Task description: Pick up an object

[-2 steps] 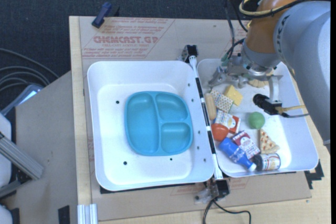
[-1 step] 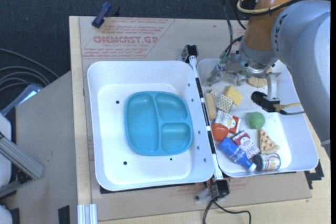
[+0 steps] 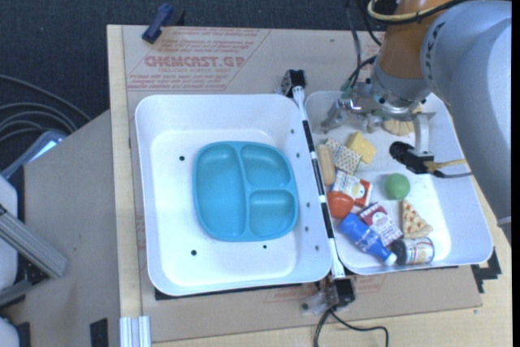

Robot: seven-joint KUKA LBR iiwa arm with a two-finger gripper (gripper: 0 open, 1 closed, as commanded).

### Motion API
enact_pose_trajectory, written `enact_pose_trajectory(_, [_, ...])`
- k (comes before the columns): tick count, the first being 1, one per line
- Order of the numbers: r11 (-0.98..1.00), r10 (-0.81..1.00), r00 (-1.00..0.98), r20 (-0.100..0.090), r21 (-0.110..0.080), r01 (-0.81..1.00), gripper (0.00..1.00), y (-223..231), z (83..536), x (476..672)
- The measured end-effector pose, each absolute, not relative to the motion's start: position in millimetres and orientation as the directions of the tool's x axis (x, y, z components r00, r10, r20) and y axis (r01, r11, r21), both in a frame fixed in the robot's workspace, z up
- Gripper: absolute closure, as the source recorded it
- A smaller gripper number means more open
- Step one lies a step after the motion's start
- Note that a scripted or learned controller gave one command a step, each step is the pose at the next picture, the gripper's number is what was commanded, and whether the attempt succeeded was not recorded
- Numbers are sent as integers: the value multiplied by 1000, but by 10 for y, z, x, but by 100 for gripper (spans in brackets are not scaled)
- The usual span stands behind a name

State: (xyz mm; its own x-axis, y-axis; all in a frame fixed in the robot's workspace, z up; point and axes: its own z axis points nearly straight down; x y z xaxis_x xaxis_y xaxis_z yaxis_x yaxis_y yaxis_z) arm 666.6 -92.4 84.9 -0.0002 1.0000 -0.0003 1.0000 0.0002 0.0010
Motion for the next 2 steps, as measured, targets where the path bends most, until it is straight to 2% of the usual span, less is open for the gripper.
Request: enact_pose_trajectory(2, [0,1000,0,0,1,1000,0,-917,849,6666])
